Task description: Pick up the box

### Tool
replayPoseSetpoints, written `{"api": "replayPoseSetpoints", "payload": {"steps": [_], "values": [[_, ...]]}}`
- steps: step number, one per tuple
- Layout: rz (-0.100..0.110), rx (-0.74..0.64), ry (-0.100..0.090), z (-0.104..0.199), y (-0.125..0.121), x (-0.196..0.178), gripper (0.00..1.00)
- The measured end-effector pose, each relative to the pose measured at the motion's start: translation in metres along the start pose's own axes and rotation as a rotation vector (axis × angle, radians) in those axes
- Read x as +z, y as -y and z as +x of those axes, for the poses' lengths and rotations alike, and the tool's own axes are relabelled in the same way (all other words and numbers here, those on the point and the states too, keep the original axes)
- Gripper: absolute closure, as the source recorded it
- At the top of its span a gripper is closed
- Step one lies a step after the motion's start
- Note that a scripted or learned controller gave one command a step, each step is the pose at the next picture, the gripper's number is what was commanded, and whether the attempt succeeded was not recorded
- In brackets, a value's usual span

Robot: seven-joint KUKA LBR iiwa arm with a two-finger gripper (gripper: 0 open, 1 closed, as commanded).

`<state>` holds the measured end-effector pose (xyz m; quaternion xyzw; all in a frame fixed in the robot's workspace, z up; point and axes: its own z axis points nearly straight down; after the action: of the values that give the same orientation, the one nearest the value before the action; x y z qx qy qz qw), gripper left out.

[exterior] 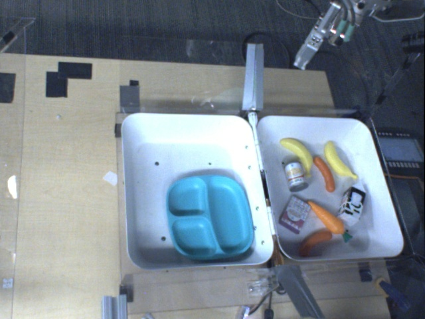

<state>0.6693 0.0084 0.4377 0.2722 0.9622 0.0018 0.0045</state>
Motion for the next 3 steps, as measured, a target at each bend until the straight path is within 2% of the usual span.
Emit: {"api": "replayPoseSetpoints", "payload": {"steps": [1, 2, 3], "values": [[-0.001, -0.290, -0.001, 0.044, -0.042, 0.001, 1.00], [-0.003, -0.436, -0.001, 0.099, -0.118, 0.010, 1.00], [-0.004, -0.443, 0.000, 0.110, -0.135, 0.006, 1.00]]}}
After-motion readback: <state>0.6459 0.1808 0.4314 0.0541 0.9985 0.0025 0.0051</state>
